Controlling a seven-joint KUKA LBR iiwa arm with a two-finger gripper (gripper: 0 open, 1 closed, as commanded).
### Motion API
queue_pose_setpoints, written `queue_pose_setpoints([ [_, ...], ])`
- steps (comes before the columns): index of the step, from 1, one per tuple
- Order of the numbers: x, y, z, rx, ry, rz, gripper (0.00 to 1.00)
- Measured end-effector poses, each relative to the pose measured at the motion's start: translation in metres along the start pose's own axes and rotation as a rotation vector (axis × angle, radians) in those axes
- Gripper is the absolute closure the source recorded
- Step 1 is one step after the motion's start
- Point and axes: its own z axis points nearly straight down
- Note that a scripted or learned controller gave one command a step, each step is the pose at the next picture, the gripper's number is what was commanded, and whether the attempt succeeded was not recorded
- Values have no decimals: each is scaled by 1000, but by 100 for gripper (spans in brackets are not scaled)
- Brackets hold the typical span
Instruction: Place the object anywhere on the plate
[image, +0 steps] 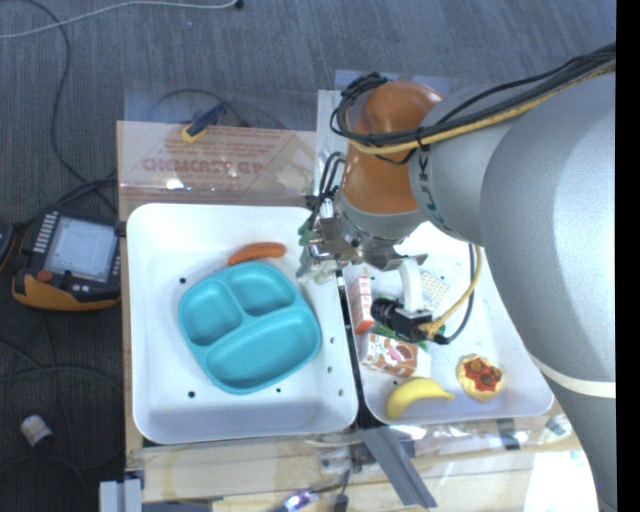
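- The tool (322, 252) hangs over the inner edge of the left bin (150, 300), near the bin's far right corner; whether it is spread or pressed together cannot be told from this view.
- The turquoise divided plate (250, 325) lies in the middle of the left bin, tilted askew to the bin's sides.
- An orange sausage-shaped object (255, 252) lies just beyond the plate's far edge, close to the bin's far wall and just left of the tool.
- In the right bin (520, 395), a yellow banana (415, 396) sits near the front edge, with a small pizza-like toy (479, 375) beside it toward the right.
- A printed packet (388, 352) lies just behind the banana.
- A handheld pendant (65, 260) rests on the floor, left of the counter.
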Motion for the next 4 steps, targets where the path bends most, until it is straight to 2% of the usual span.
queue_pose_setpoints([
  [1, -21, -10, 0, -1, -1, -83, 100],
  [2, 20, -36, 1, 2, 1, 246, 100],
  [3, -20, 12, 0, 0, -1, 346, 100],
  [4, -3, 13, 1, 2, 0, 444, 100],
])
